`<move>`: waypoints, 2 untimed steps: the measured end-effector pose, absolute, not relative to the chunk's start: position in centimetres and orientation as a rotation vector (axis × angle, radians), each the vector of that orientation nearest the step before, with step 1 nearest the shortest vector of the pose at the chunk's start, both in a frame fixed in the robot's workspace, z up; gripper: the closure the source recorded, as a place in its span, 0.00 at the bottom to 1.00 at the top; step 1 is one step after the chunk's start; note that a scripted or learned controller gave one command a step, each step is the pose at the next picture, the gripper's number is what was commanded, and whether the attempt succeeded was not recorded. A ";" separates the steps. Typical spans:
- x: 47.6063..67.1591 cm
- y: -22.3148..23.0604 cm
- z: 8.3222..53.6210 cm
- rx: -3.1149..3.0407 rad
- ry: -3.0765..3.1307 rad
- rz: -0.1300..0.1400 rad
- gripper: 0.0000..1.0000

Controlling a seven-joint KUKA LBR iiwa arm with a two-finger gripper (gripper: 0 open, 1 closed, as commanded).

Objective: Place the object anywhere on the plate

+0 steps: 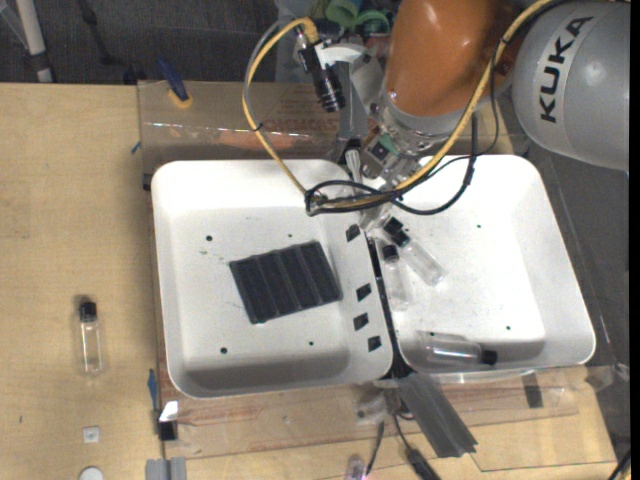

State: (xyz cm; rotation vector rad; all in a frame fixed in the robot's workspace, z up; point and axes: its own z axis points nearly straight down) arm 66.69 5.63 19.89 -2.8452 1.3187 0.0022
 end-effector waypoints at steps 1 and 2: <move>66.8 5.5 21.0 -2.833 1.327 0.001 1.00; 66.7 7.6 22.0 -2.868 1.263 -0.002 1.00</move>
